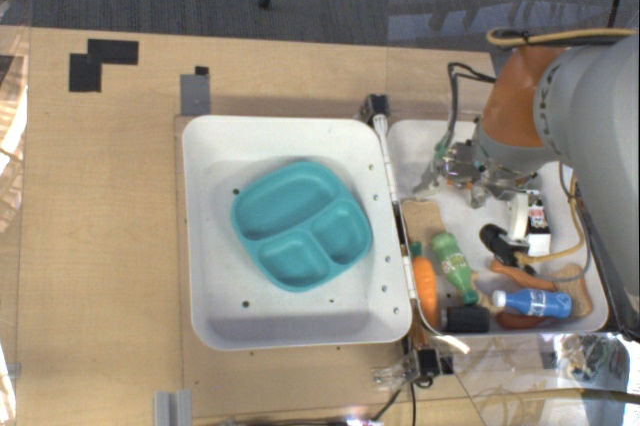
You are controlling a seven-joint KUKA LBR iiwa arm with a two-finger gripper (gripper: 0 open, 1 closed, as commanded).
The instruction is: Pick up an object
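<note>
My gripper (460,180) hangs low over the upper part of the right bin (412,150), under the orange-banded wrist (515,104). Nothing shows between its tips. Just below it lie a brown card (422,217) and a green bottle (453,264). An orange carrot (426,286) lies along the bin's left wall. A blue bottle with a white cap (535,303) lies at the bin's lower right, with a black block (466,319) to its left. A black curved piece (497,240) and a white item (520,214) sit to the gripper's lower right.
The left bin (260,326) holds a teal divided plate (300,224). The arm's grey body (600,134) covers the right bin's upper right corner. Cables (455,79) loop above the bin. A black clamp (376,106) sits between the two bins at the top.
</note>
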